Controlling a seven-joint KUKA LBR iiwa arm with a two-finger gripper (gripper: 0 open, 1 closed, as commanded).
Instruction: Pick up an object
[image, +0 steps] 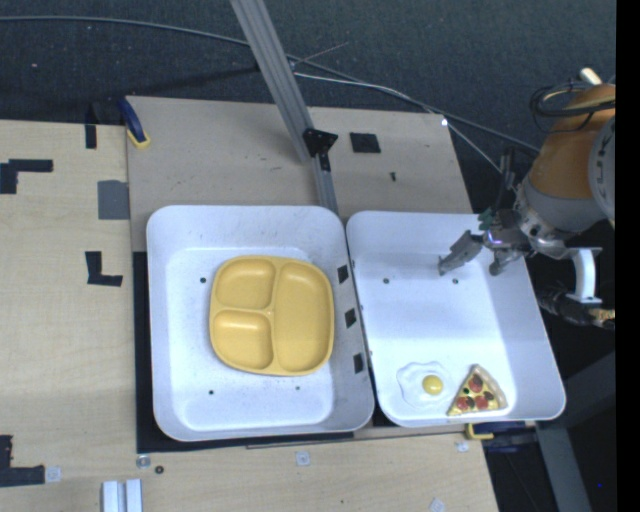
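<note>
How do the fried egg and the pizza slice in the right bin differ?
The fried egg is a rounded white blob with a yellow yolk; the pizza slice is a triangle with a tan crust and red toppings. The egg lies nearer the left bin, the slice nearer the right bin's outer wall. Both lie flat at the near end, far from the gripper.

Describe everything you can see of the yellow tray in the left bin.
The yellow tray is a rounded-square plate that looks like smooth plastic, split into three compartments: two smaller ones on the view's left, one longer on the right. It lies flat, face up and slightly turned, near the middle of the left bin, resting on the bin floor. All three compartments look bare, and nothing else touches it.
</note>
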